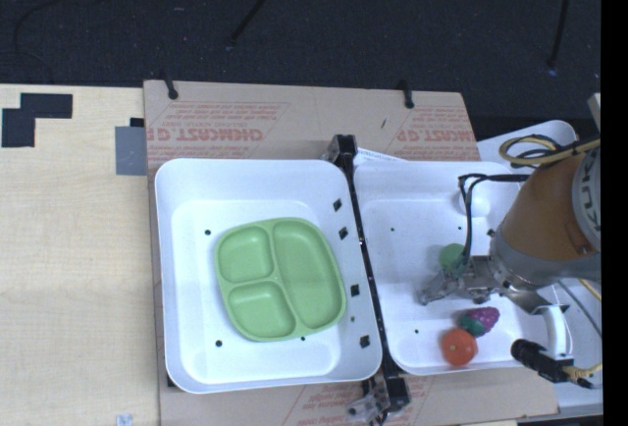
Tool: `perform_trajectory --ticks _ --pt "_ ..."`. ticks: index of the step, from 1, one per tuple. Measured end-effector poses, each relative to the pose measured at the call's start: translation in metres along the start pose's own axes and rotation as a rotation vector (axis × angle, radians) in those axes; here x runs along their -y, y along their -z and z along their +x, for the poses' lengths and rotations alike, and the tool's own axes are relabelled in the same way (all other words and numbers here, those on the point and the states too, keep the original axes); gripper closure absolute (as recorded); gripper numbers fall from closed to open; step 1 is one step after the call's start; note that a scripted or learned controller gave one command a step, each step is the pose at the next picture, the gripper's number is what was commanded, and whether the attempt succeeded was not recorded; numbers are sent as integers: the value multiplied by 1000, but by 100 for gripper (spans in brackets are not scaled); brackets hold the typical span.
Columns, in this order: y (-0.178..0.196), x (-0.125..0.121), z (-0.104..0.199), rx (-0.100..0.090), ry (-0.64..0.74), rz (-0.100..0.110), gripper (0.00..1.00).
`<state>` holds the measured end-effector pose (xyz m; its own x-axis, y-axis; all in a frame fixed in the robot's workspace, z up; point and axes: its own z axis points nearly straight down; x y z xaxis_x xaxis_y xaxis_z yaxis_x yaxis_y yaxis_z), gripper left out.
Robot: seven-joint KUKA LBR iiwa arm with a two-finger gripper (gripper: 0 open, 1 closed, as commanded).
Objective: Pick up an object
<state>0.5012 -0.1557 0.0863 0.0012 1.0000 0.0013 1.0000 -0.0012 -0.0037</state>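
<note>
Currently the arm point(549, 218) comes in from the right over the right bin point(412, 218), orange band above the wrist, grey wrist section below it. Gripper point(442, 289) sits low in that bin, pointing left toward the centre divider. Can't tell how the end effector stands — the view is too coarse there, so no call on whether anything is gripped.

Objects in the right bin:
- small green object point(451, 255) just beside the gripper, on its upper side, partly hidden by the wrist hardware
- purple object point(481, 320) with a green patch, near the bin's front wall, below the wrist
- orange-red round object point(458, 346) touching or just beside the purple one, closer to the front edge

Left bin point(186, 208) holds a light-green three-compartment plate point(280, 279) — lying flat, roughly centred, slightly rotated.
</note>
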Motion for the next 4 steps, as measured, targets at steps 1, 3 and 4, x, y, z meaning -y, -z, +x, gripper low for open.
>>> perform_trajectory --ticks 1,3,4 --pt "12 -1 -1 0 -5 -1 100" --pt "130 5 -7 2 2 -8 100" --pt "158 5 -7 2 2 -5 100"
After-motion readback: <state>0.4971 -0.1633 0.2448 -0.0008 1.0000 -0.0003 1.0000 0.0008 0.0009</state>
